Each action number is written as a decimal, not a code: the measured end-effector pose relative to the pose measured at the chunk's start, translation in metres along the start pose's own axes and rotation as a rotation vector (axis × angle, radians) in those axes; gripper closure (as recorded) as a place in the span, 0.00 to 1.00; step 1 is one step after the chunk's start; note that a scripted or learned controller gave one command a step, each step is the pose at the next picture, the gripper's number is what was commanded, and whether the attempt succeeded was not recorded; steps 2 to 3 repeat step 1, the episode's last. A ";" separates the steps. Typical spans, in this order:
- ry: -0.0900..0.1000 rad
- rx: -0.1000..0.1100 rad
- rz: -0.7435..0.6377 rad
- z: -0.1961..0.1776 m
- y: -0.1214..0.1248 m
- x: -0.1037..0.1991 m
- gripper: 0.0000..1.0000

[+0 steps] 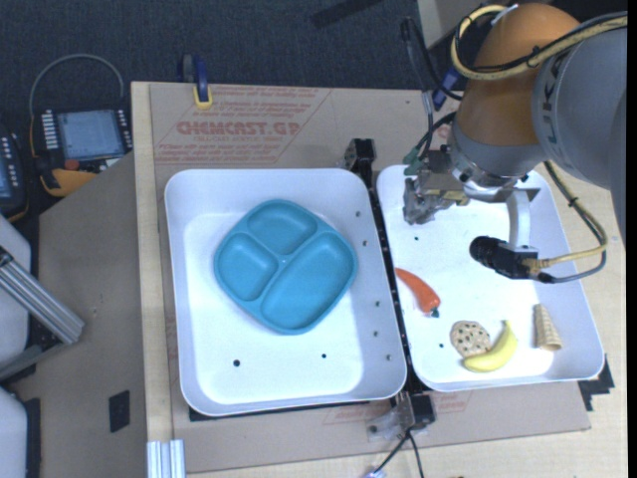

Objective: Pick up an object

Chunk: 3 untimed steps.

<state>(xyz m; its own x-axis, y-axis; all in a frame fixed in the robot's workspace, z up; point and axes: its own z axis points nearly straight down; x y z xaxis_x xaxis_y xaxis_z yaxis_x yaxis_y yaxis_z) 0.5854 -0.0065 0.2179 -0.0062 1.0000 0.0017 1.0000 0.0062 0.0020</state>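
From the camera view, a blue divided plate is seen lying in the left bin, while the gripper is held low over the upper left part of the right bin; whether it is open or closed cannot be told, and nothing is seen in its grasp. In the right bin's lower half, well apart from the gripper, an orange carrot, a round cookie, a yellow banana and a small cone are found.

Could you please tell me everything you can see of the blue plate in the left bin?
The blue plate is a rounded, sectioned dish, seemingly plastic, with three compartments: two smaller ones toward the far side and one larger near side. It lies flat, turned at a slant, on the floor of the left bin, roughly central. Nothing rests in it; the gripper is apart, over the right bin.
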 end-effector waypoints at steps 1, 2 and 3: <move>0.001 -0.002 -0.001 -0.013 0.011 0.059 1.00; 0.001 -0.002 -0.001 -0.013 0.011 0.059 1.00; 0.001 -0.002 -0.001 -0.013 0.011 0.059 1.00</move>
